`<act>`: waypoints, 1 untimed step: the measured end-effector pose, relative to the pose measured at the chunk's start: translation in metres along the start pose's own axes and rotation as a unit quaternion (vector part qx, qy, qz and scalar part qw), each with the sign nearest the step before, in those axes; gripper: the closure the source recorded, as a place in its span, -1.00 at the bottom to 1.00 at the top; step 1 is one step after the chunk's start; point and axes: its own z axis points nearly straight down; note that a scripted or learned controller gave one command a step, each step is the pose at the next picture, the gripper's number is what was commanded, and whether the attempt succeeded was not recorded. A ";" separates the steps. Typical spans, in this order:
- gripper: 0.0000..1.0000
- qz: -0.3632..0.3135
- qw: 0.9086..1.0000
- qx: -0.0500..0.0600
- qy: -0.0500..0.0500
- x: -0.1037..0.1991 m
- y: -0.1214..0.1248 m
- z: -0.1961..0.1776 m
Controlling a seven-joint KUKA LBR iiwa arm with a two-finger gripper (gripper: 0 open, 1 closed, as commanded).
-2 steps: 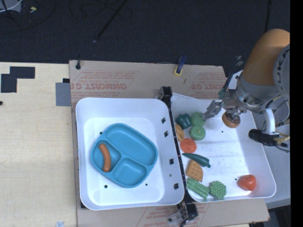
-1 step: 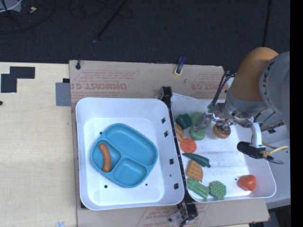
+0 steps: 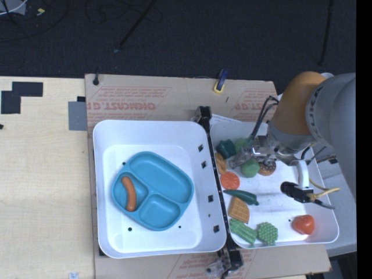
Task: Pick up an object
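Note:
My gripper [image 3: 251,156] hangs low over the upper left part of the right bin [image 3: 325,237]. A round light green toy [image 3: 250,169] lies right under its tip, touching or nearly so. A brown round piece [image 3: 268,168] sits just to the right of it. A dark green piece [image 3: 225,148] lies to the gripper's left. An orange-red round fruit [image 3: 229,181] rests below that, with a long dark green vegetable [image 3: 245,197] beside it.
Lower in the right bin lie a waffle-like orange piece [image 3: 238,210], a pale green ridged piece [image 3: 244,232], a green dotted round piece [image 3: 267,232] and a red piece [image 3: 303,224]. The left bin [image 3: 110,138] holds a blue divided plate [image 3: 165,182] with a sausage [image 3: 129,193].

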 end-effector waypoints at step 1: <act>1.00 0.001 1.000 -0.004 -0.004 -0.004 0.002 -0.016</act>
